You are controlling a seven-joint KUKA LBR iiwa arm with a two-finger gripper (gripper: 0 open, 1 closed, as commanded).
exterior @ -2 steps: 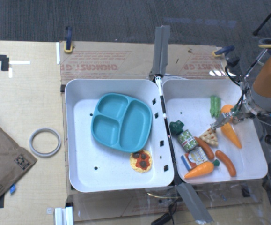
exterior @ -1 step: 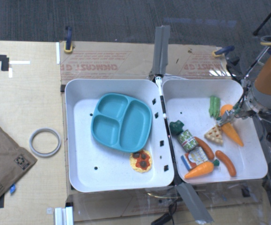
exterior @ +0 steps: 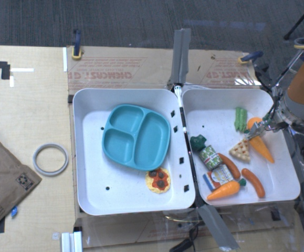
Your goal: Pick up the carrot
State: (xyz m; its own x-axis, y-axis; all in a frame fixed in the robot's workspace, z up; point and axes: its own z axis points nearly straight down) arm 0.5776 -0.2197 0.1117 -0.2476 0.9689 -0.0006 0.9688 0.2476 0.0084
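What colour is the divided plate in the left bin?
Teal blue all over; the plate shows best in the camera view.

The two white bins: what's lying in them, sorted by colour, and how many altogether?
Orange or orange-red: 5, namely carrot, second carrot, two sausages, small orange ball
Green: 3, namely bean pod, dark leafy piece, green-labelled can
Teal: 1, divided plate
Yellow-tan: 2, pizza round, cracker wedge
Red and white: 1, packet
Total: 12
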